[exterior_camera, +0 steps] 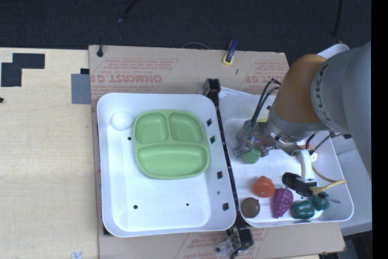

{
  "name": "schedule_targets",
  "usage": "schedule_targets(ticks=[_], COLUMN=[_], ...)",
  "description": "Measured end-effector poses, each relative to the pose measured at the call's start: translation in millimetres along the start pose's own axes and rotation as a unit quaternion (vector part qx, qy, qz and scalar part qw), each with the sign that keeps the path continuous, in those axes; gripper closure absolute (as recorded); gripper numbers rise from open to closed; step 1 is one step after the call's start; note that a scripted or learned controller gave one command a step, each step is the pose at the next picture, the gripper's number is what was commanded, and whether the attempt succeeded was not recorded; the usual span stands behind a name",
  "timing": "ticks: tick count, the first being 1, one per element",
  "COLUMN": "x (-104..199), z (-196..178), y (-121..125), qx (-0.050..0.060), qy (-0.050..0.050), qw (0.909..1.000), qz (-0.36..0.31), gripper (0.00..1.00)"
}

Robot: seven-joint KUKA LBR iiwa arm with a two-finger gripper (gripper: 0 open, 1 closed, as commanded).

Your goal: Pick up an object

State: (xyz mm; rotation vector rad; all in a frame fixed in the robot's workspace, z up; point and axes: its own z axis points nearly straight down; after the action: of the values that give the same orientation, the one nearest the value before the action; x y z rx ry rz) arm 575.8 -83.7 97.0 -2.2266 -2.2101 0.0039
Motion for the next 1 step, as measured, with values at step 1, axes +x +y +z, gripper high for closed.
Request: schedule_targets(ticks=[1], x=[-9.9], z=[-49.6], y=[-1.5], qx=[-0.002], qy=[-0.001], qw=[1.0], qz=[-0.002], gripper=[1.0])
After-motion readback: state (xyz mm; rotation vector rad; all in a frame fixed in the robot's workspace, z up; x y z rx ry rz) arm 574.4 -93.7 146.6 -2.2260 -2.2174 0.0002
